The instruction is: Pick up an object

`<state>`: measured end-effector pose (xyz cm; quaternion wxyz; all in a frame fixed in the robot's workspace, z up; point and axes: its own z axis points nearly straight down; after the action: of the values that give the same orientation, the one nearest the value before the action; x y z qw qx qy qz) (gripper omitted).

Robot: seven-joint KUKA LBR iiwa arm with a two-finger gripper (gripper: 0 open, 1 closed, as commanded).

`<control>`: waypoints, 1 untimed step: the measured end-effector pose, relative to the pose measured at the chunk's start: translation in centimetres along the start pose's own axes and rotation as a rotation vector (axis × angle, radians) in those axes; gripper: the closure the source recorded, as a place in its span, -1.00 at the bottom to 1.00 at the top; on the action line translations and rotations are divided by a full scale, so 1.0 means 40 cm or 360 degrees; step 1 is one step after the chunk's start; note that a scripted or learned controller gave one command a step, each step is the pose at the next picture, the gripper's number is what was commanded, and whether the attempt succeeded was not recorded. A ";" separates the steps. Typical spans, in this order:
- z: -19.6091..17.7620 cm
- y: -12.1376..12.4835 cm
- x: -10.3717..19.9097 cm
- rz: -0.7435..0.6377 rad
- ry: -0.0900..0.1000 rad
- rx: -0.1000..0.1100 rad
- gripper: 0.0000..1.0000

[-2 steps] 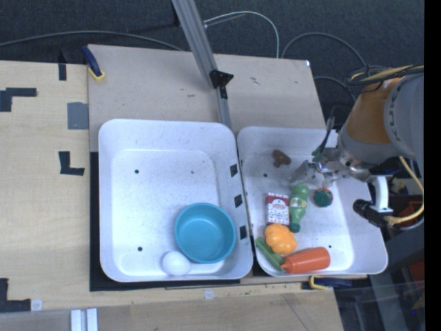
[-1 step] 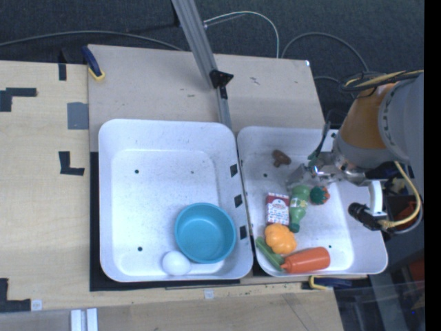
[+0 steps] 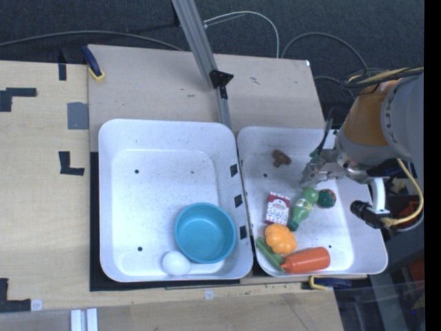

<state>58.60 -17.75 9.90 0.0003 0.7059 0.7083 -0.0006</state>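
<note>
The right bin [image 3: 358,247] holds a small brown lump [image 3: 280,158], a red box [image 3: 278,209], a green bottle [image 3: 301,209], a small green and red round piece [image 3: 326,198], an orange fruit [image 3: 279,238], an orange-red carrot-like piece [image 3: 305,259] and a green strip [image 3: 268,252]. My gripper [image 3: 313,174] hangs low over that bin's upper right part, just above the top of the green bottle and right of the brown lump. I see nothing held in it.
The left bin [image 3: 138,143] contains a blue bowl [image 3: 204,232] and a white ball [image 3: 175,262] near its front edge. A grey pole [image 3: 196,33] slants down to the divide between the bins. Cables lie behind the bench.
</note>
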 end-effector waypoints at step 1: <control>-0.106 0.002 -0.005 0.0003 0.0001 -0.0004 1.00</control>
<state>58.70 -17.94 14.13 0.0011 0.7066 0.7076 0.0006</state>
